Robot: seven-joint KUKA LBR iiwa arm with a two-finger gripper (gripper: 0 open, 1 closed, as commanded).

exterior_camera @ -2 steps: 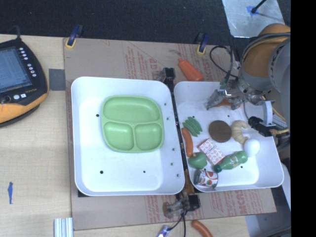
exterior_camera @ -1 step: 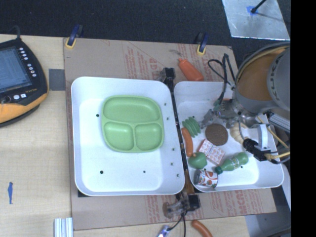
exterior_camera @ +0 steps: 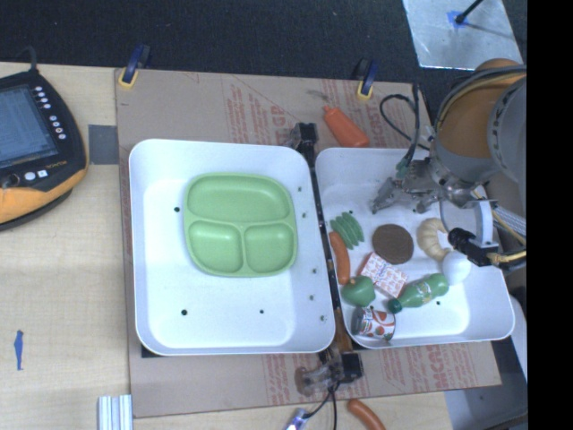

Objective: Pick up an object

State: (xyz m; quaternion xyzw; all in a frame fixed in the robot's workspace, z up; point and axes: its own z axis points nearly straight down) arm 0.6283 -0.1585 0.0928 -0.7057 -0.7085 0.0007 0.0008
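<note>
The toys lay crowded in the right bin (exterior_camera: 483,325): a brown disc (exterior_camera: 392,243) mid-bin, a garlic bulb (exterior_camera: 432,236) just right of it, a green pod (exterior_camera: 347,229) and a sausage (exterior_camera: 339,256) by the left wall, and nearer the front a red-and-white packet (exterior_camera: 385,276), a green pepper (exterior_camera: 358,290), a green bottle (exterior_camera: 421,291) and a small can (exterior_camera: 372,324). The gripper (exterior_camera: 414,193) hung over the bin's back part (whether wide or narrow I could not tell), with nothing seen between its fingers, just behind the disc. The left bin (exterior_camera: 161,321) held a green divided plate (exterior_camera: 241,225), a carrot (exterior_camera: 344,127) lay on the cardboard behind the bins, and a pendant (exterior_camera: 31,150) sat at the far left.
</note>
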